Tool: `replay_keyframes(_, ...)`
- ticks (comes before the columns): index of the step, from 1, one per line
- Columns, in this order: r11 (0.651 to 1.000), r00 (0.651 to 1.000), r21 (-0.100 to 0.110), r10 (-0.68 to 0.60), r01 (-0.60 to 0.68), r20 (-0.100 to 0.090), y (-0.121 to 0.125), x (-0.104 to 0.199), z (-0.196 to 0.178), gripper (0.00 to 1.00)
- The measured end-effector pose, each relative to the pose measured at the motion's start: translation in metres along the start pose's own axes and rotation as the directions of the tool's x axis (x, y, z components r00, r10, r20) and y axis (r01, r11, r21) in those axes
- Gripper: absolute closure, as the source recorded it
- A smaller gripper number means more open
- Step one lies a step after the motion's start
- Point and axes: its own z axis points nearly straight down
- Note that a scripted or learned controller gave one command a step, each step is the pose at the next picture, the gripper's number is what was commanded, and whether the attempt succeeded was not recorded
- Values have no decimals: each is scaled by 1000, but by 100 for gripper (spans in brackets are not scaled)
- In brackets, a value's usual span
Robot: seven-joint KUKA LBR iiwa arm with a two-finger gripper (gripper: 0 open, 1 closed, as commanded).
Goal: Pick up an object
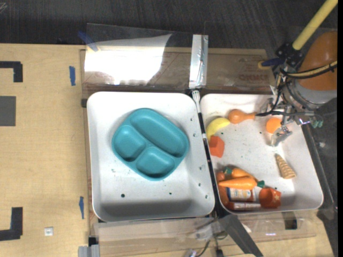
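Here we saw the gripper [280,136] low in the right bin [316,197], beside a small orange ball [273,124]; we couldn't tell its grip state. With 2 neighbours close, perhaps it could nudge the ball away.

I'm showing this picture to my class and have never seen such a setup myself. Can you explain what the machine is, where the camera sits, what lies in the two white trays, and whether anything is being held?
This is one camera fixed above a bench, looking down at a slant. The machine is a robot arm, grey with an orange band, reaching in from the right. Its claw hangs over the right bin; I cannot tell whether it is open or shut, and nothing is seen held in it.

The left bin holds a teal divided plate. The right bin holds small toy foods: a lemon, an orange block, a cone, a carrot and a bottle, among others. The job is to pick one up; that has not happened yet.
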Motion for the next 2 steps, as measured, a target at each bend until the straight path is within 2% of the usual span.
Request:
replay_keyframes(1,1000,1000,4,0,0,10,0,-3,-14,100)
replay_keyframes(2,932,932,1,363,-363,3,24,-25,-62,100)
